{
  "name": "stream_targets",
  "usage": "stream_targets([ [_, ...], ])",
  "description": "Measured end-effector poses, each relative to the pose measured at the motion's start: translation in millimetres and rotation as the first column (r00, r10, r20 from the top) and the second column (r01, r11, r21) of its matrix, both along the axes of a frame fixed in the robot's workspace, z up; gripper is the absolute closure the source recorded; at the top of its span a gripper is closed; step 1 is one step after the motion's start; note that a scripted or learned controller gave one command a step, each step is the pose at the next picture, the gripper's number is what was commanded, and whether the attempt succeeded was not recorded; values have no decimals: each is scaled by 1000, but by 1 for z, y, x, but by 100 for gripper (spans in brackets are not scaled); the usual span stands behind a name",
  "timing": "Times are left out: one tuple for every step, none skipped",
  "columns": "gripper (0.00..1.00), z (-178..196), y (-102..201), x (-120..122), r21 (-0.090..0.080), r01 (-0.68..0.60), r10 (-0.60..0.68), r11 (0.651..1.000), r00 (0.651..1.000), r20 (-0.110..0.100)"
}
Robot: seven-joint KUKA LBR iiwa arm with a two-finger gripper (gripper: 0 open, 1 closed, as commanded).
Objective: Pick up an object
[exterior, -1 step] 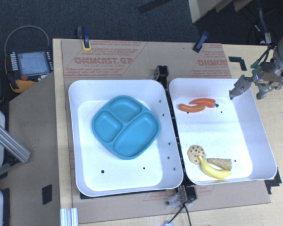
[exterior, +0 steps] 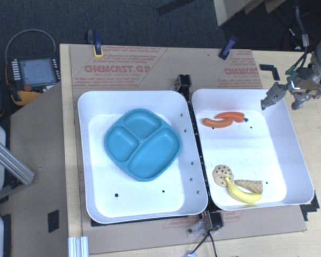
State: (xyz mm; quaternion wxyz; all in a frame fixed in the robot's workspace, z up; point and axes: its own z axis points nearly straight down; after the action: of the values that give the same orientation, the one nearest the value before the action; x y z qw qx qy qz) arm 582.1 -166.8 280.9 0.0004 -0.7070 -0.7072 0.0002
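The gripper (exterior: 283, 94) hangs over the far right corner of the right bin (exterior: 289, 143), just inside its rim, and its fingers stand spread apart with nothing between them: one dark finger tip reaches in over the bin near the far edge, the other sits closer to the wrist. The nearest thing to pick is the orange-red sausage-like toy (exterior: 224, 119), lying in the far half of the same bin, toward the rim it shares with the left bin (exterior: 96, 197). From the fingers it lies toward the desk's left and a little toward the near edge, so the move ahead looks like a short sideways reach and a descent. Its long axis runs roughly left to right, along the bin's far rim, which suggests the fingers would best close across it, from far side to near side. The other candidates, a yellow banana (exterior: 242, 195), a round biscuit (exterior: 222, 172) and a tan wedge (exterior: 250, 186), huddle touching one another at the near edge of that bin, well apart from the gripper. The blue divided plate (exterior: 143, 143) fills the middle of the left bin.
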Motion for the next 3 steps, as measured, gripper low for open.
stream_targets([
  [0, -62, 3, 0, 2, 1, 0, 1000, 1000, -5],
  [0, -110, 10, -6, 2, 0, 0, 1000, 1000, -6],
  [0, -171, 4, -11, 2, 1, -1, 1000, 1000, -7],
])
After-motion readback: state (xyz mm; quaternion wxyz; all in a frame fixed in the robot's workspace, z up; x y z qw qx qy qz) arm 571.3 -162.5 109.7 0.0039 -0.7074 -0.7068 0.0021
